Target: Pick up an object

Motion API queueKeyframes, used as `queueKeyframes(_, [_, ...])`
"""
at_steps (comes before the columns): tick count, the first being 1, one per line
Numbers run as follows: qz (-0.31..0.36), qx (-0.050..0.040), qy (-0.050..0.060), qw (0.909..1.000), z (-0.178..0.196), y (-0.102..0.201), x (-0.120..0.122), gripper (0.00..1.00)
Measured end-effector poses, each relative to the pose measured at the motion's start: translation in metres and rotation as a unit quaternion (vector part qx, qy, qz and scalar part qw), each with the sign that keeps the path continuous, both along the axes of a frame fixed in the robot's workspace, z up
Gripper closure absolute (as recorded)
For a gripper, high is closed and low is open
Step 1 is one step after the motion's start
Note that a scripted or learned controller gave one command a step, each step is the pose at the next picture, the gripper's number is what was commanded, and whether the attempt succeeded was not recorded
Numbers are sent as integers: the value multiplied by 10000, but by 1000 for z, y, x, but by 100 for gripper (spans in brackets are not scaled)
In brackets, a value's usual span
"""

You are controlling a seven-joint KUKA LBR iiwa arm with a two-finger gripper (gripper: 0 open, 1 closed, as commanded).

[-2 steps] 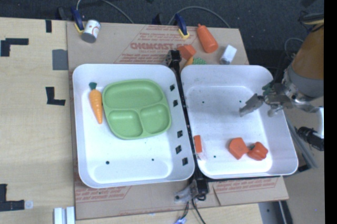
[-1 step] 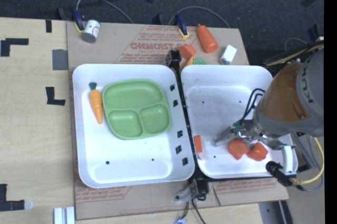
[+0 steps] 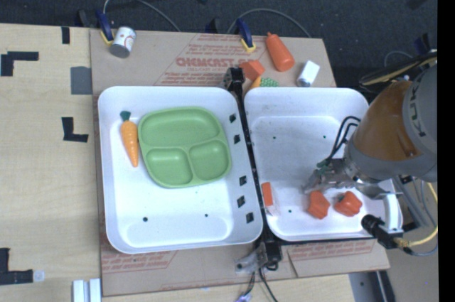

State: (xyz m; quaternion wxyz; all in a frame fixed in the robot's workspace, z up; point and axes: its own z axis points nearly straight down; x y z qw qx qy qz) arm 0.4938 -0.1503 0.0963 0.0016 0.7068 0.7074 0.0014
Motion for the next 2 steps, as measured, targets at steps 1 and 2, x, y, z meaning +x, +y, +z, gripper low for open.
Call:
queueKeyframes(1, [4,2,23,10000,97,33,-10,100])
queueKeyframes(2, [6,2,24,10000,115,85,59,100])
